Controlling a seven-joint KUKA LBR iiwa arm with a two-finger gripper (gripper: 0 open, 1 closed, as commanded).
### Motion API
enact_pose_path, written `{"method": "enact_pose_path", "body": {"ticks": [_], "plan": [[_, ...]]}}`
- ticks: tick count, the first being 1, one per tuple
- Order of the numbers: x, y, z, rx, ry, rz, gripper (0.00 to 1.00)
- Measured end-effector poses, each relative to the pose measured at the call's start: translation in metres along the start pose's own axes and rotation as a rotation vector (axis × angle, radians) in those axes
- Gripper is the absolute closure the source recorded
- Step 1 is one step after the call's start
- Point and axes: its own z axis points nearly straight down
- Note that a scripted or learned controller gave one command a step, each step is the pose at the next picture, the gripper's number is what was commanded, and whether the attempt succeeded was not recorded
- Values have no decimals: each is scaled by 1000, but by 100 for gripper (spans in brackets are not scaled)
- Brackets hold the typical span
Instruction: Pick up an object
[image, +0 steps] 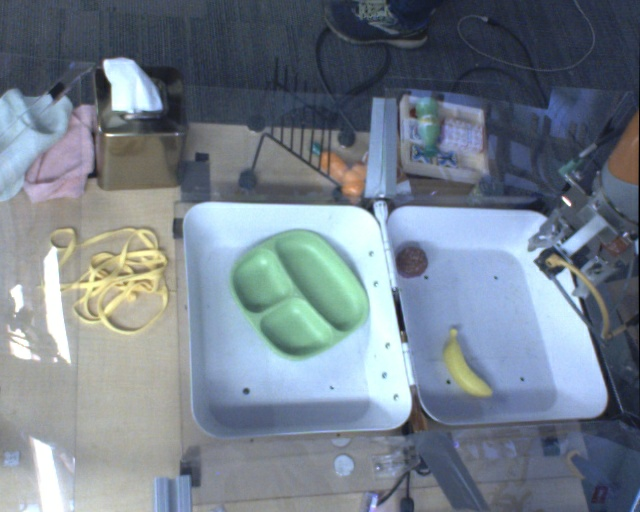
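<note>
A yellow banana (466, 366) lies in the right bin (520, 400), toward its front middle. A small brown round thing (411, 261) sits in the same bin's back left corner. A green divided plate (299, 292) lies in the middle of the left bin (290, 415). My gripper (549, 240) hangs over the right bin's back right rim, well away from the banana and the brown thing. Nothing shows in its grasp.
On the bench to the left lie a tangle of yellow cord (112, 276), a tissue box (138, 128) and pale cloths (40, 140). Behind the bins stand a wire rack (300, 140) with orange things (350, 176) and a printed box (443, 135).
</note>
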Motion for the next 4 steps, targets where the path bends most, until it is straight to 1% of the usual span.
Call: {"method": "enact_pose_path", "body": {"ticks": [1,2,3,4], "plan": [[-50,-47,102,2,0,-24,0],[18,15,126,-1,2,-48,0],[79,-69,125,0,4,157,0],[-23,-65,124,-5,3,184,0]]}}
